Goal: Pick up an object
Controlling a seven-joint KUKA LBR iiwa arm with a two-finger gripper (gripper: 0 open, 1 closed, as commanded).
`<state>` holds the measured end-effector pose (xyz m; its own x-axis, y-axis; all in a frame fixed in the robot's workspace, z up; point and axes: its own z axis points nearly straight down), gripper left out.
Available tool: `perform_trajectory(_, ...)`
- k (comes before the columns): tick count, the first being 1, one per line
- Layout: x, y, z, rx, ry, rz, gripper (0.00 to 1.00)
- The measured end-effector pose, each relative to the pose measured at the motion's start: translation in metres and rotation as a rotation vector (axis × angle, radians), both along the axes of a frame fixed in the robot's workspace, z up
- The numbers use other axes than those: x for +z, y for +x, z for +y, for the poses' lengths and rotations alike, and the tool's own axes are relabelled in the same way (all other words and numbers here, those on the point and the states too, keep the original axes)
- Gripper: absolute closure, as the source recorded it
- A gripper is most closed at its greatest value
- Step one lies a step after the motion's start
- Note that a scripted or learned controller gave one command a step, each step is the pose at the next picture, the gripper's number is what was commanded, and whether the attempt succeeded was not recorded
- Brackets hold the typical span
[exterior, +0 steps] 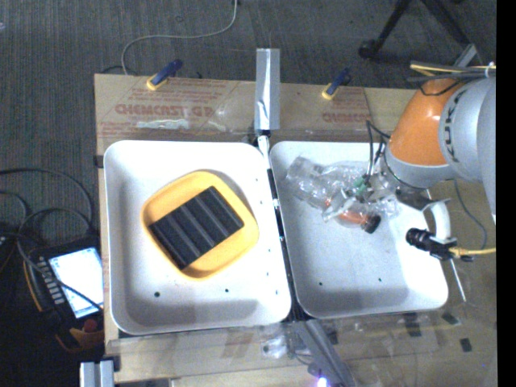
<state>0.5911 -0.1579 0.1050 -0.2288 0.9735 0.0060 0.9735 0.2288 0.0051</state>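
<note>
A yellow, rounded block with a black ribbed top point(200, 222) lies tilted in the left bin point(129, 297). In the right bin point(363, 285), a crumpled clear plastic bag point(326, 180) lies near the back, with small red and green bits showing at its right end. The gripper point(368, 204) reaches down below the orange-banded wrist point(423, 131), right at the bag's right end. A small dark piece point(371, 224) sits just under it. I cannot make out anything held.
A metal divider post point(267, 87) stands at the back between the bins. Two blue-and-yellow clamps point(164, 74) hold the board behind them. A black-tipped cable fitting point(426, 240) lies over the right bin's right rim. A tablet point(72, 276) lies on the floor at left.
</note>
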Motion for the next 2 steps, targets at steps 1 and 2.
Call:
perform_trajectory(1, -0.0003, 0.0035, -0.0082, 0.069, 0.002, -0.004, 0.0)
perform_trajectory(2, 0.0065, 0.0021, -0.0067, 0.075, 0.004, 0.002, 1.0)
